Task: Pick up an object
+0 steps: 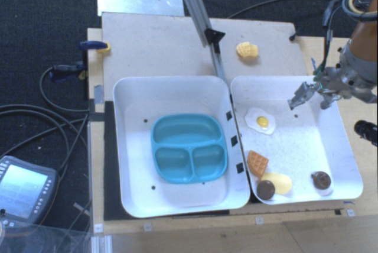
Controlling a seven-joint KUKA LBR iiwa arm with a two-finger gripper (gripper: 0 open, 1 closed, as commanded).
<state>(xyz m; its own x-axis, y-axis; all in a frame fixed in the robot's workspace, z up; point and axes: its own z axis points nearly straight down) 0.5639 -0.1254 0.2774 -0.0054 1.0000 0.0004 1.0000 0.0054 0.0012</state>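
Toy fried egg (260, 122) is probably the likeliest pick, since it sits nearest the gripper (313, 96), in the upper left part of the right bin (348, 145), just inside the wall shared with the left bin (127, 145). It is judged to be light, stiff plastic and pretty slick, nothing fragile. Trouble is it lies very flat, so a pinch across the raised yolk or over the thin white rim would be needed, and a slip is easily imagined.

Going left to right: a handheld control pad (20, 187) and loose cables are seen off the bench (159, 45) at far left. The left bin carries a blue divided tray (190, 147), well apart from the egg and no bother. A grey pole (195, 0) slants down to the seam between the bins. A yellow toy (247, 49) rests on the bench beyond the bins. Down at the front of the right bin, a waffle piece (257, 162), a pale yellow lump (280, 182) and a brown round piece (266, 190) are bunched together touching; those would be awkward to separate. Another brown piece (321, 180) sits alone near the front right corner.

The gripper hangs over the back of the right bin with the fingers spread apart and nothing between them. Nothing is seen blocking the path to the egg; only the bin wall beside it is a worry.
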